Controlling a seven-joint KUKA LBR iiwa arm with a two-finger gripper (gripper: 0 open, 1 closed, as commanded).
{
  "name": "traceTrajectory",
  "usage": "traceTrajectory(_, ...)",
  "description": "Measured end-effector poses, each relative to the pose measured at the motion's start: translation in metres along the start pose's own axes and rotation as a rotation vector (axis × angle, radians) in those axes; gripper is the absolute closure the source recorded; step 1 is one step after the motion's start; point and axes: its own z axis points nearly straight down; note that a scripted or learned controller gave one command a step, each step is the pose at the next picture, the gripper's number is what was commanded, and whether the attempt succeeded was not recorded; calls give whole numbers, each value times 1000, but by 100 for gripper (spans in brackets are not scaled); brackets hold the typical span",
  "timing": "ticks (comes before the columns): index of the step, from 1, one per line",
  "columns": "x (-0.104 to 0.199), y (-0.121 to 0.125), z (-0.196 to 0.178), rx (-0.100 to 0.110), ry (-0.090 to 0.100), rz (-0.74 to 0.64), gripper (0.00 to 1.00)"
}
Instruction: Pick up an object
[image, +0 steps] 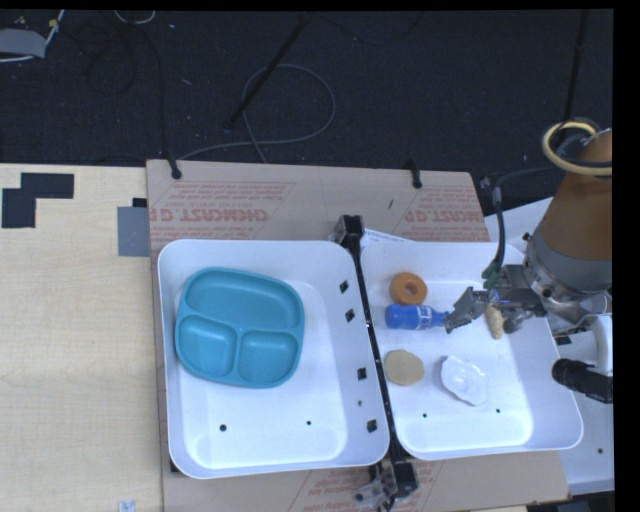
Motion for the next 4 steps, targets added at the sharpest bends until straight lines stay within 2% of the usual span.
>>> traceTrajectory(1,0,2,-5,-10,-1,-2,0)
traceTrajectory(2,3,-2,59,-3,0,-2,0)
traceTrajectory(3,7,7,117,-5,0,-1,0)
traceTrajectory(4,8,10,158,-15,0,-1,0)
